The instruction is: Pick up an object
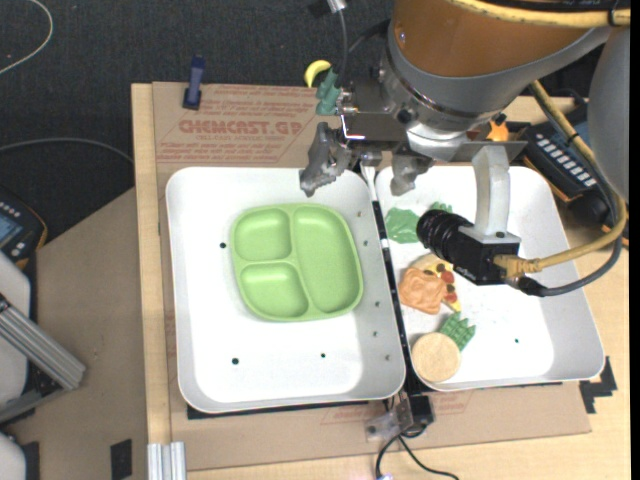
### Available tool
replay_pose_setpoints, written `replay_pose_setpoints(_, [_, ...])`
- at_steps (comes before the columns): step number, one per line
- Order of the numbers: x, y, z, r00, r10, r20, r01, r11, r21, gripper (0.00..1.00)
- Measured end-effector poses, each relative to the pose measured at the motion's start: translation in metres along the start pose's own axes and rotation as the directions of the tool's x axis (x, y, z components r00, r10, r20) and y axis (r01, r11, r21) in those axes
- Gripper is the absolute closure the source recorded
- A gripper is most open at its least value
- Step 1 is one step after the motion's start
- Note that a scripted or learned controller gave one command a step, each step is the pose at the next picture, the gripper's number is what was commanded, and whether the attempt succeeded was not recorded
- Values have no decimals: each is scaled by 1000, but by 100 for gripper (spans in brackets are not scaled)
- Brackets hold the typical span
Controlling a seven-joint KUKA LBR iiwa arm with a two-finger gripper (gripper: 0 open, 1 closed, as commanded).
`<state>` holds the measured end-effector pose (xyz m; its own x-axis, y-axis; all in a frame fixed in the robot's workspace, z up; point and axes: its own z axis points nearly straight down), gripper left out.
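Hanging over the seam where the two bins meet, the gripper (357, 181) sits at about twelve o'clock from the view's middle. Its two fingers (318, 173) are spread wide with nothing between them. One fingertip is over the top edge of the left bin (200, 318), the other over the top edge of the right bin (545, 333).

From where I stand, the left bin carries a green divided plate (296, 262). It lies flat near the bin's centre, at about seven o'clock from the gripper and apart from it.

In the right bin, a crumpled green piece (402, 224) lies close below the fingertip on that side, at five o'clock from the gripper, near the bin's left wall. Further toward six o'clock comes an orange toy (426, 286), then a small green leafy thing (460, 331). Just beside that is a round tan disc (436, 357), at the bin's lower left corner. I cannot tell whether the disc and the leafy thing touch.
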<state>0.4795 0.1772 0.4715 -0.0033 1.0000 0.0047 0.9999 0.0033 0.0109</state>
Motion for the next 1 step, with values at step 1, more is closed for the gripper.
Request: replay_pose_setpoints(1, [-24, 1, -69, 1000, 5, 1, -5, 1000, 1, 0])
